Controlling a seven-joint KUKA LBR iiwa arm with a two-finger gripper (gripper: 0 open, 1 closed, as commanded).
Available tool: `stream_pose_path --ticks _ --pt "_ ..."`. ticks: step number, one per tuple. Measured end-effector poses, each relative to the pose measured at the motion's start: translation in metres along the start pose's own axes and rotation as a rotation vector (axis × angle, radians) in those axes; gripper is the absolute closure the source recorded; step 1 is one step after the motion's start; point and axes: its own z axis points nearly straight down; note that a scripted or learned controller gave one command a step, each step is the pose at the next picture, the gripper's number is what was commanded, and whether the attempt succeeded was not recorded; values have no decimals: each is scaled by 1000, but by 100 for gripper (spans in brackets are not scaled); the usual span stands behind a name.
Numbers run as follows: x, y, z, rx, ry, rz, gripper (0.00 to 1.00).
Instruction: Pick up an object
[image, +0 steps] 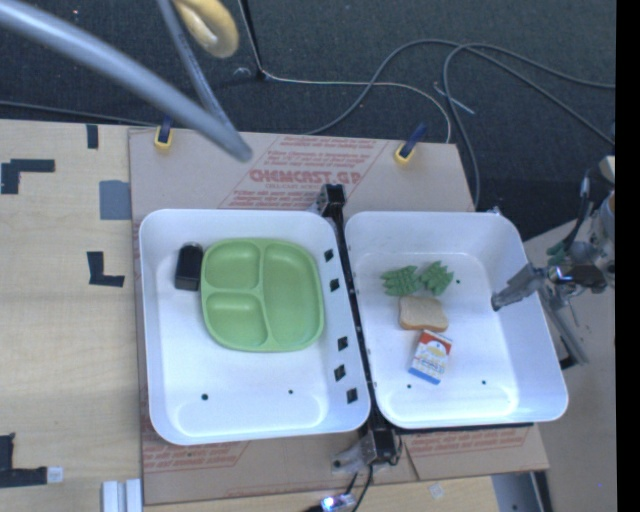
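Note:
The right bin (500, 400) holds three small things. A green leafy toy (417, 279) lies near its middle, a tan bread slice (423, 314) sits just below it, and a red, white and blue carton (431, 358) lies below that. My gripper (508, 293) reaches in over the bin's right rim, to the right of the bread slice and well apart from it. Nothing shows in its grasp.
The left bin (175, 400) holds a green divided plate (263, 296) with a small black block (188, 267) at its left side. A black divider with clips (345, 310) runs between the bins. Cables trail across the dark floor behind the bench.

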Motion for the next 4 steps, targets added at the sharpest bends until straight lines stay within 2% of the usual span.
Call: stream_pose_path --ticks 1,2,3,4 --pt "1 2 -6 -11 -3 -4 0" --pt "-9 5 45 -7 -3 -2 0" --pt "-5 9 90 -7 -2 -4 0" --pt "-5 -1 141 -6 -2 -3 0"
